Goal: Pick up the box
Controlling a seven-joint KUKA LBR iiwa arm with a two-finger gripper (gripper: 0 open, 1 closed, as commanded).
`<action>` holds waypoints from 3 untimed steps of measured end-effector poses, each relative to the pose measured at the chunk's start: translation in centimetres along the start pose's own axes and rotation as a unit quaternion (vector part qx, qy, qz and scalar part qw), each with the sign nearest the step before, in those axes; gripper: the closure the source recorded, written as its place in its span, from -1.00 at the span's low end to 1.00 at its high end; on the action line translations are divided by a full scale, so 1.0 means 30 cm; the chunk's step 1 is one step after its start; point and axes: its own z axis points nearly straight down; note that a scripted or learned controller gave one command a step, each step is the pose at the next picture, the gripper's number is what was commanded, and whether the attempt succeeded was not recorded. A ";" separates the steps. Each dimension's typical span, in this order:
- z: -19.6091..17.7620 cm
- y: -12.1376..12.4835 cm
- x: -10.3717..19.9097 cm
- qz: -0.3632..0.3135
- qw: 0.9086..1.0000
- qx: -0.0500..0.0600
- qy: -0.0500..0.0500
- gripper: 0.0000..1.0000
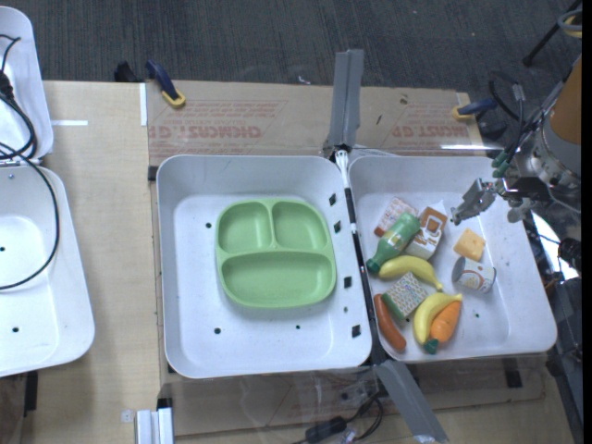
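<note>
My hand [467,203] hovers up-right of the small brown-and-white carton box [429,232], which lies just down-left, long axis roughly upright. Can't tell the hand's spread.

The box [429,231] was a small carton, brown and orange on top with a white face toward the viewer, its print too small to read. It lay flat in the right bin [532,326], tilted slightly off the bin's edges, in the upper middle of the floor. A green bottle [393,242] touched it at 9 o'clock, a banana [410,267] lay just beside at 7 o'clock, and a yellow block [469,245] sat near at 3 o'clock.
</note>
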 end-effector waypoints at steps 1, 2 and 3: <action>0.618 0.037 0.106 0.082 0.997 0.000 0.000 -1.00; 0.617 0.203 0.116 0.168 0.986 0.000 0.000 -1.00; 0.586 0.199 0.111 0.169 0.986 0.003 0.000 1.00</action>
